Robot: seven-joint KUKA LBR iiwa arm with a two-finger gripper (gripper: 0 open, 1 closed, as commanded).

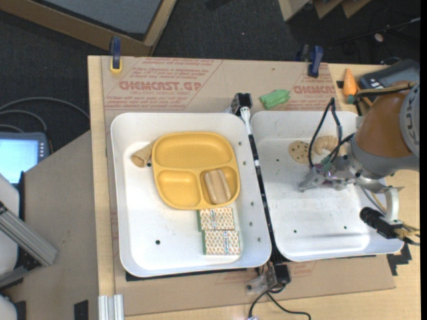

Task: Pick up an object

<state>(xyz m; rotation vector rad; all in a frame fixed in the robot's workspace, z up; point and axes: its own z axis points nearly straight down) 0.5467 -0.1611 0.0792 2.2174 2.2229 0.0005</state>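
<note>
1. My arm (387,129) reaches in from the right over the right-hand shallow white bin (313,235), and my pincer (319,177) hangs low above the bin's middle. Whether it is wide or narrow I cannot tell; cables and the wrist crowd the tips.

2. Nearest to me are two small things at the back of this bin: a flat, round, tan speckled disc like a cookie (299,151) and, just beside it, a pale beige lump (325,143) partly behind my cables. Nothing sits between my tips that I can make out.

3. The cookie-like disc looks light, stiff and thin. I judge it awkward: lying flat on smooth plastic, it offers only its edge, and it may slide away or crack if pinched hard.

4. The beige lump looks thicker and rounder, so I judge it the easier hold, taken across its narrow middle from above.

5. The left-hand white bin (130,199) holds a yellow plastic divided tray (193,152) with a tan bread-like roll (215,185) in one compartment, two patterned flat packets (219,232) touching the tray's near edge, and a small beige piece (141,157) against its left side.

6. The roll seems soft and light, but the compartment walls would hamper my tips.
</note>
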